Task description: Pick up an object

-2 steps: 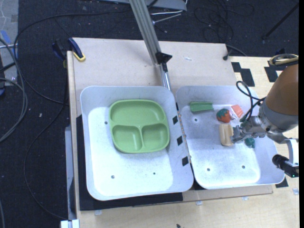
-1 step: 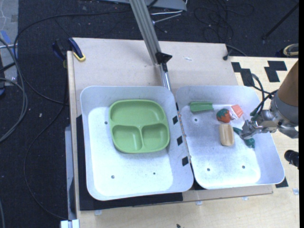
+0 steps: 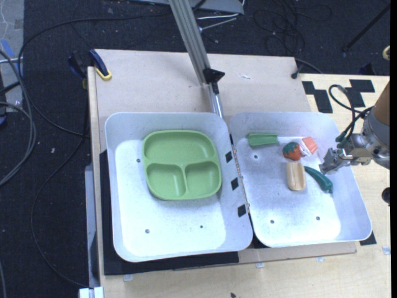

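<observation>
The right bin (image 3: 298,225) holds several small items. A green pod-shaped piece (image 3: 262,139) lies near its back. A red and green round piece (image 3: 291,150) sits beside an orange and white piece (image 3: 308,145). A tan block (image 3: 296,176) lies in the middle, with a dark teal curved piece (image 3: 319,179) just to its right. My gripper (image 3: 330,161) reaches in over the bin's right side, just above the teal piece and right of the orange piece. Nothing visibly hangs from it.
The left bin (image 3: 124,222) bears a light green divided plate (image 3: 183,164). A metal pole (image 3: 192,36) slants up from between the bins at the back. Black cables (image 3: 344,101) loop near the arm on the right.
</observation>
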Controlling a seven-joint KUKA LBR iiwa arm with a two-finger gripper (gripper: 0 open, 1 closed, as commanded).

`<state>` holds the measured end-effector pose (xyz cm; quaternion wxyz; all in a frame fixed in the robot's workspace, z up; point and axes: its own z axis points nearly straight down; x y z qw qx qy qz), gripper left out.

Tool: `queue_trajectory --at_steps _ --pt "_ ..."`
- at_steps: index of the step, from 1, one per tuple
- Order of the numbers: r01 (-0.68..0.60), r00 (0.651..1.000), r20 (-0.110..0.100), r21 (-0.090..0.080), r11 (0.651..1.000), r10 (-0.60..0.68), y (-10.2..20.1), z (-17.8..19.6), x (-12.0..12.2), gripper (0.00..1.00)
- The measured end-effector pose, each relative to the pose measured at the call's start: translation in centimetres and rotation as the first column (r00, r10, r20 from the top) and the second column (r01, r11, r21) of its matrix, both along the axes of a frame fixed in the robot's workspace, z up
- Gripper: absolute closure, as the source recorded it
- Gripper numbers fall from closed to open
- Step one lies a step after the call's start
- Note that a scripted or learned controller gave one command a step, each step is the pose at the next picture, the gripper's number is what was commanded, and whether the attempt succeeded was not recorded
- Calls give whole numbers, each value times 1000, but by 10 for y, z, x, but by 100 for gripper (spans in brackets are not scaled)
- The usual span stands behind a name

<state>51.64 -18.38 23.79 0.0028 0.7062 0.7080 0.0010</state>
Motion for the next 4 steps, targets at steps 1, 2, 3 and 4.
queue_trajectory --at_steps 1,2,3,4 --pt "-5 1000 -4 3 1000 5 49 -3 14 100" --pt "-5 1000 -3 3 1000 5 92 0 40 100" --pt "-5 1000 -4 3 1000 5 138 -1 55 100" --pt "-5 1000 -4 3 1000 5 187 -13 78 100"
